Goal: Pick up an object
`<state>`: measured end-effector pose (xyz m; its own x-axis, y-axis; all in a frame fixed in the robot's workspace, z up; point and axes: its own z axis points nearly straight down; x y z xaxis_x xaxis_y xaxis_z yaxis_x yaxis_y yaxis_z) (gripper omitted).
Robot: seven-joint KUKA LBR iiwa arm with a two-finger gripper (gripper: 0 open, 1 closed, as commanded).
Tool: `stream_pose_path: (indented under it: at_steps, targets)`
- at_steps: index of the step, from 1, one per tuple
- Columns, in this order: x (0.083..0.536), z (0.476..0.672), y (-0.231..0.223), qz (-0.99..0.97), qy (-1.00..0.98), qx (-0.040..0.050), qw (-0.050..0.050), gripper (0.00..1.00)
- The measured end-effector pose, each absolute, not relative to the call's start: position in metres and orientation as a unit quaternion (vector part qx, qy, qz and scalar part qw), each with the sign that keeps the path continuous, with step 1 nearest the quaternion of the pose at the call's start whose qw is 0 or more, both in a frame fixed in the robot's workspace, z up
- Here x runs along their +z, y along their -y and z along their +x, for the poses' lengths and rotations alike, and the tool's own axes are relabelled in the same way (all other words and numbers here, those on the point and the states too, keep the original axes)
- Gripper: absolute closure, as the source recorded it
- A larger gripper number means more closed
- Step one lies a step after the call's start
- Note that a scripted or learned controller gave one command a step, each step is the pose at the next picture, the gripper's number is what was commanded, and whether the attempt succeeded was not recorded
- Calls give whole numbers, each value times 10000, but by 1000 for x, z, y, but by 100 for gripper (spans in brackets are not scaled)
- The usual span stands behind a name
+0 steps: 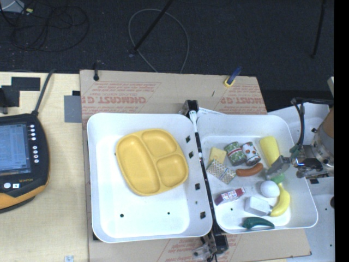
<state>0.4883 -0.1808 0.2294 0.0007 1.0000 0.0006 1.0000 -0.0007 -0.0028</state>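
Lying nearest the camera, at the right bin's (297, 125) front edge, is a dark green piece (257, 222), with a white block (257, 204) and a banana (282, 201) just behind it. The hand (283, 167) is reaching in over the bin's right side, hovering close above a white ball (269, 189) and beside a sausage (249, 171); it is looking empty, though whether its fingers are spread or closed I cannot tell at this blur. Two cans (242, 152), a yellow block (269, 148) and a checked packet (221, 172) are crowding the middle. For a clean pick, the hand should be descending straight onto one item standing apart from its neighbours, the ball or sausage likely, fingers straddling it fully. A yellow tray (151, 161) is sitting in the left bin (103, 201).
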Motion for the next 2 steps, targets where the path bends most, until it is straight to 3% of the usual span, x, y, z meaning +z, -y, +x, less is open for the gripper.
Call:
stream_pose_path:
  at_steps: [1,2]
  targets:
    - [198,546,173,-7069,7073,9,14,0]
    - [103,578,160,-7076,7066,-11,-39,0]
